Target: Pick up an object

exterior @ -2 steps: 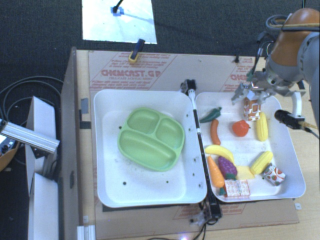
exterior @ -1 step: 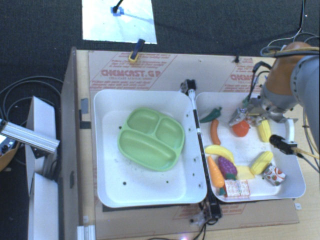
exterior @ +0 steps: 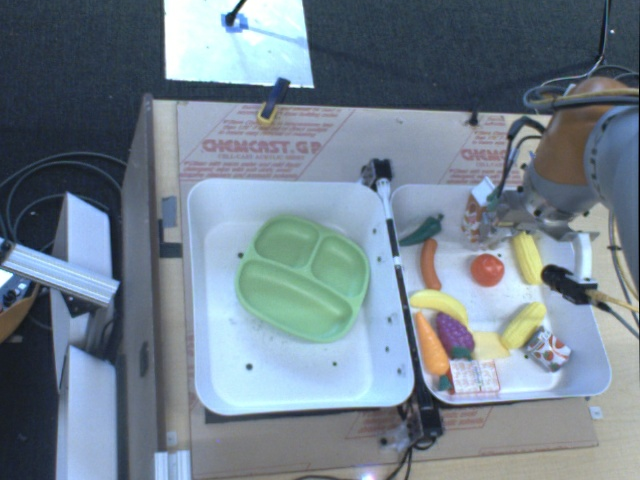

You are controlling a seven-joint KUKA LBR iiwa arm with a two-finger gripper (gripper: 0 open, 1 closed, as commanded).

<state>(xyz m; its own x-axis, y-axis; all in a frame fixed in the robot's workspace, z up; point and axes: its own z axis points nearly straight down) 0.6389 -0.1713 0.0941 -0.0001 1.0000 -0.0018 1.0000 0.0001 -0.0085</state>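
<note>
The grey arm's gripper (exterior: 492, 226) hangs low at the far edge of the right white bin (exterior: 590, 368), by a small orange-and-white carton (exterior: 477, 211); whether its jaws are released or clenched I cannot tell. This looks like the approach step. Just nearer than the gripper lie a round red plastic tomato (exterior: 487, 269) and a yellow plastic corn cob (exterior: 527, 258). Next move, I judge: settle on one and descend.

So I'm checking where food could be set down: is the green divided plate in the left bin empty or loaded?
Empty. The green divided plate shows bare compartments; the toy food lies in the right bin.
</note>
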